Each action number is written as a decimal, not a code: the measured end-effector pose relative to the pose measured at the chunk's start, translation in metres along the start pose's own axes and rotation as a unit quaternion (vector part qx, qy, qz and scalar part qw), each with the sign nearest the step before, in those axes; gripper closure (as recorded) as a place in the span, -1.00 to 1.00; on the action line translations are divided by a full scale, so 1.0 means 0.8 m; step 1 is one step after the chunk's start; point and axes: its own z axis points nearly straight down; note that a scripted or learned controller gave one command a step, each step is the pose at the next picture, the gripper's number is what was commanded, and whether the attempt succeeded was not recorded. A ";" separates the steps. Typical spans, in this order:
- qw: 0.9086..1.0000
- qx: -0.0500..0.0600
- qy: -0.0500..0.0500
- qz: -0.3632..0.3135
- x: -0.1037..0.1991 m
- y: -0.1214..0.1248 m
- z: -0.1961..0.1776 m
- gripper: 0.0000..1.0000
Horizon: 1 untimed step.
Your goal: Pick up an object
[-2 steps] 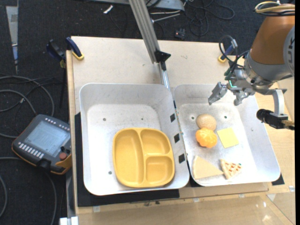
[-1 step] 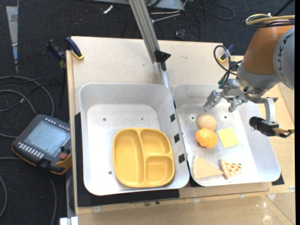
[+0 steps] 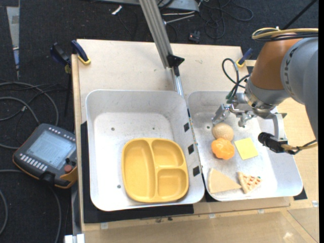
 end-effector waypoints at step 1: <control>1.000 -0.001 0.000 0.001 0.001 0.000 0.062 -1.00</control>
